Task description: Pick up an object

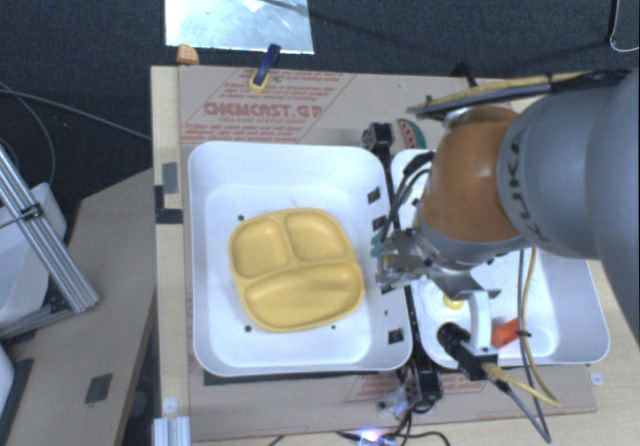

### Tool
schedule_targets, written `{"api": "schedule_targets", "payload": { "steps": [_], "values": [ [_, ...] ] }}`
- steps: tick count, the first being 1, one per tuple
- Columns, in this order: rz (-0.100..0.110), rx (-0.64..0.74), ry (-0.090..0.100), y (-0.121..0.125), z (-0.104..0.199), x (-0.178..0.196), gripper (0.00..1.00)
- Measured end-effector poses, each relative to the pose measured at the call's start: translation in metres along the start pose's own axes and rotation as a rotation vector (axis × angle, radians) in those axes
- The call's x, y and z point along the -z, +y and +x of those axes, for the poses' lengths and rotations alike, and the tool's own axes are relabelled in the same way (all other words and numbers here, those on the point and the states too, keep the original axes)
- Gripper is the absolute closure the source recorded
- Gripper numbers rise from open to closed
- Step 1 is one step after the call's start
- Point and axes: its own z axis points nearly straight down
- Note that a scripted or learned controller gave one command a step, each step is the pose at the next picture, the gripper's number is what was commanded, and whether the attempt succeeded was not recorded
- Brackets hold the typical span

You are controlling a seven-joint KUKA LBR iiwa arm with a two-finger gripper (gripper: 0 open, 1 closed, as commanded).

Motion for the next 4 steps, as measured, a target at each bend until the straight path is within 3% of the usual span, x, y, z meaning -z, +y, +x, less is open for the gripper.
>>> {"api": "schedule_targets", "payload": {
  "steps": [1, 2, 3, 4],
  "values": [
    [-0.008, 0.007, 0.003, 0.005, 0.102, -0.003, 1.00],
    [-0.007, -0.007, -0.001, 0.011, 0.089, -0.093, 1.00],
    [-0.015, -0.007, 0.004, 0.005, 0.058, -0.092, 1.00],
    [-0.004, -0.001, -0.001, 0.098, 0.066, -0.092, 1.00]
  ]
}}
